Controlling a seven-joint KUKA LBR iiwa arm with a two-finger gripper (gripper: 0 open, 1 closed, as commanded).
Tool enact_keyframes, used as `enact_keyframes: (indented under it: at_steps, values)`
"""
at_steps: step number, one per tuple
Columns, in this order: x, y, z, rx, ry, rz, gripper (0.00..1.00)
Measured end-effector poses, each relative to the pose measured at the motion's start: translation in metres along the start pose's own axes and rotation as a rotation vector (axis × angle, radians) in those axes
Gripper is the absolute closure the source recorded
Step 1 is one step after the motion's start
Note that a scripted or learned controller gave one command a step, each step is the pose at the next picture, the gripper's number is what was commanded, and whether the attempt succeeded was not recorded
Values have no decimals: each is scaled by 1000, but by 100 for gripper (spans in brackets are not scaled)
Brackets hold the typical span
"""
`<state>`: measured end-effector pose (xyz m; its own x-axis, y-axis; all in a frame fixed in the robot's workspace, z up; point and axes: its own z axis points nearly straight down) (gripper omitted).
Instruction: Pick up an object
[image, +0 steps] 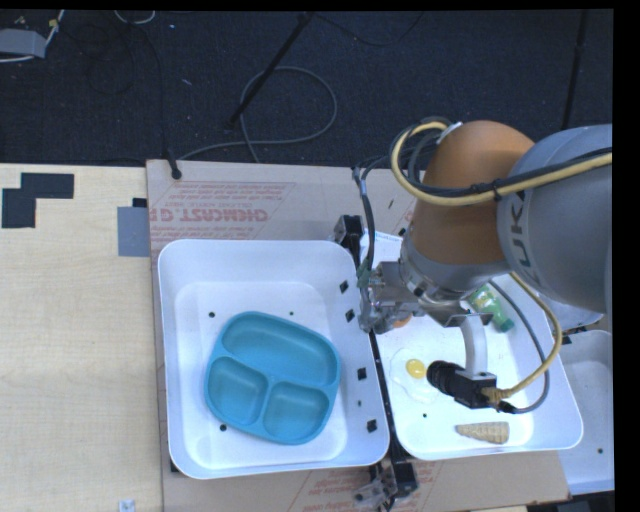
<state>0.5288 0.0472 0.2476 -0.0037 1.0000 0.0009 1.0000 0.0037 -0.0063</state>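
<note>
Near the right bin's (560, 440) left wall I see the gripper (385, 305) low; whether it grips anything I cannot tell. My likeliest target, the fried egg (415, 370), lies just nearer-right.

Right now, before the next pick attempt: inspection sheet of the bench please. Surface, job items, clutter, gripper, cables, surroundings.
Surface: two shallow white bins side by side, left bin and right bin, on a light wood bench over printed cardboard.
Job's things: blue divided plate lies flat in the left bin; in the right bin a fried-egg toy, a tan cone near the front wall, a green item partly hidden by the arm.
Clutter: nothing seen.
Gripper: wrist down over the right bin's left side; fingers hidden.
Cables: yellow and grey hoses loop on the arm; black cables on the floor.
Surroundings: dark carpet behind the bench.
</note>
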Motion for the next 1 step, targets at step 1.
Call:
enact_keyframes:
  at_steps: [1]
  values:
    - [59,-15,8,-1,-1,2,100]
